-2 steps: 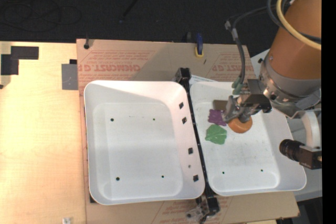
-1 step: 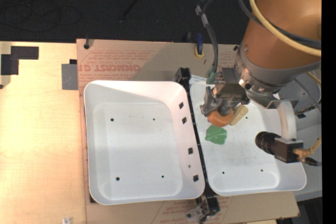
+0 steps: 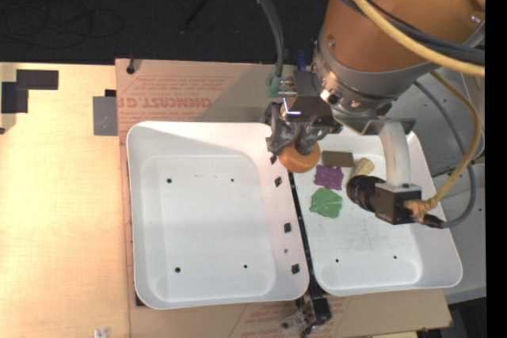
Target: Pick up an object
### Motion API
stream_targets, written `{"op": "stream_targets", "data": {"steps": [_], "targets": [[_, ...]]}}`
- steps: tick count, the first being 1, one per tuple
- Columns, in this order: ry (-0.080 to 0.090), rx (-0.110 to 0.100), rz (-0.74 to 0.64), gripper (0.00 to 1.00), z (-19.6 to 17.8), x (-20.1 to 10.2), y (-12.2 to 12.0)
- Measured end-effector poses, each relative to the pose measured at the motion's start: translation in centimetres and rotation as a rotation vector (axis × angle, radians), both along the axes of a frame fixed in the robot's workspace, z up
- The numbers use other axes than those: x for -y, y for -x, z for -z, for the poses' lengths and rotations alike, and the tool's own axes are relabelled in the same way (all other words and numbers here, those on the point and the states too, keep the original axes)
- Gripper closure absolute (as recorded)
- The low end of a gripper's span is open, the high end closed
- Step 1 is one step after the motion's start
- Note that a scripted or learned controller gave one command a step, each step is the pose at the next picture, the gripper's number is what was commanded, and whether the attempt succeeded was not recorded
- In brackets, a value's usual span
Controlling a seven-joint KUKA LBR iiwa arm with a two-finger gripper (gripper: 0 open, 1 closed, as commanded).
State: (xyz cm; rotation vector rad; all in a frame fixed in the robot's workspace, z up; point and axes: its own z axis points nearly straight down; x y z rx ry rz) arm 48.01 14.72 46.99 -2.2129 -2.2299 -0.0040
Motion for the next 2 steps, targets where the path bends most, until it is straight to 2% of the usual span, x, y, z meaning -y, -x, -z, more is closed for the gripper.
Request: {"op": "stream_targets", "data": {"steps": [1,2], "targets": [[0.009,-0.023,0.008,1.00,17.4,-0.1,0.7],[0.007,-0.017,0.013,1.00,25.9,4.1,0.7]]}}
